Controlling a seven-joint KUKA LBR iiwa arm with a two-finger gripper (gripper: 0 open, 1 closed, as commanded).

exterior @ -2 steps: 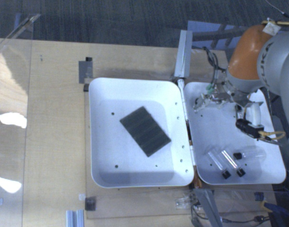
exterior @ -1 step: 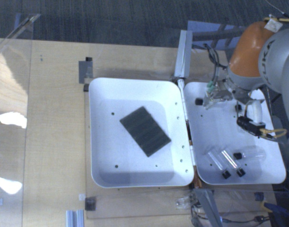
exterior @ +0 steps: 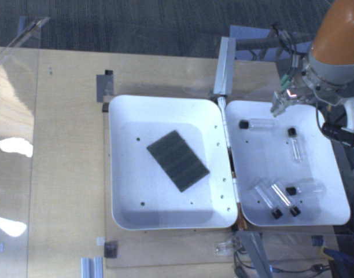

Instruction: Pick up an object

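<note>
**Arm at back edge of right bin; vials lying in the bin**

Pale wooden tabletop [exterior: 55,172] carries 2 shallow white plastic bins side by side.

Left white bin [exterior: 122,207]: holds 1 dark grey ribbed rectangular pad [exterior: 177,160], lying flat near the middle, turned at a slant to the bin walls. Nothing touches it.

A grey metal bar [exterior: 224,65] stands behind the seam between the 2 bins.

Right white bin [exterior: 333,213]: holds several clear plastic vials with black caps, all lying on their sides.
- 1 capped clear vial [exterior: 257,123] near the back left corner, cap pointing left.
- 1 upright-running clear vial [exterior: 294,145] toward the middle back, cap at its far end.
- A cluster of clear vials [exterior: 276,197] near the front, lying close together, some touching; black caps point toward the front edge.
- 1 more faint clear vial [exterior: 307,188] just right of the cluster, cap on its left end.

Grey arm with the orange band [exterior: 339,30] enters at the upper right. Its gripper [exterior: 280,106] hangs over the back edge of the right bin, just right of the back-corner vial and apart from it. The gripper is small and partly blurred: cannot tell how far the fingers are parted. No vial is seen between them.
</note>
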